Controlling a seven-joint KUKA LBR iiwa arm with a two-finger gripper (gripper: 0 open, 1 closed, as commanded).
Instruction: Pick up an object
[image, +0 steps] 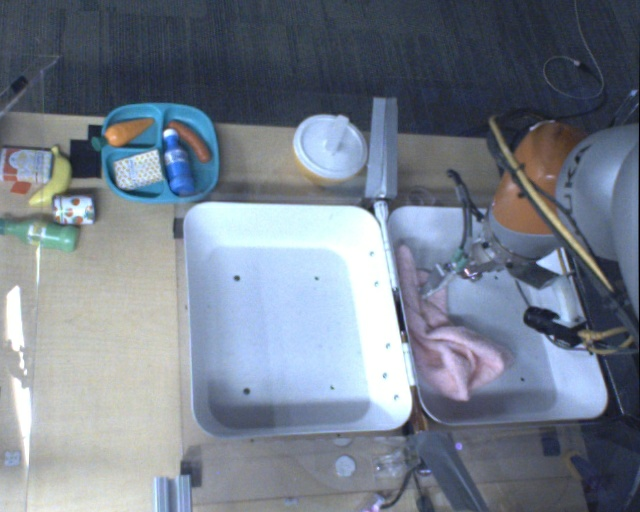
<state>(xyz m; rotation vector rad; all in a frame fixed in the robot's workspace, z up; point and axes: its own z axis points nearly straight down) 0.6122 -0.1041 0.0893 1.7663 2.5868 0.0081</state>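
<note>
arm (560, 190): grey with orange band, reaching in from the right, hanging over the right bin (570, 400)
gripper (440, 280): sitting low over the upper-left part of the right bin, pointing toward the divider between bins
fingers: too small and blurred here, cannot tell whether apart or together
pink cloth (450, 350): lying crumpled in the right bin, along its left wall and bunching toward the lower middle; upper end running up just beside the gripper tip
contact: cannot tell if the gripper is touching the cloth; nothing seen between the fingers
left bin (290, 310): sitting beside the right one, sharing the divider
bench (90, 380): carrying a blue divided tray (160, 152) with toy food at top left, a banana (52, 178), small can (73, 209) and green bottle (40, 234) left of it
lidded cup (330, 148): standing above the left bin's top-right corner
</note>
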